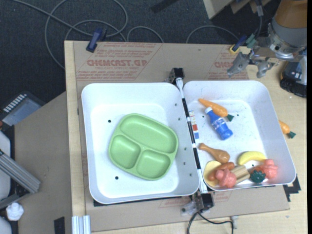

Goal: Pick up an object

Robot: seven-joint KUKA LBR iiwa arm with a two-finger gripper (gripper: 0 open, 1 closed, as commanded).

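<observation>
One blue bottle (219,124) lying diagonally in right bin (273,111), cap toward upper left, jaws spread empty above.

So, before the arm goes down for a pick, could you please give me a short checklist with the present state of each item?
1. Gripper empty before the pick: ok, nothing shows between its fingers.
2. Gripper over a target: not ok, it hangs above the far rim of the right bin, not over any object.
3. An isolated target is available: ok, the blue bottle touches only the orange carrot, with bare floor around them.
4. Near-corner pile is easy to pick from: not ok, the banana, pink toy and others crowd together.
5. Finger opening suits the bottle: cannot tell.
6. All objects are in the bins: not ok, a small carrot lies outside the right rim.
</observation>
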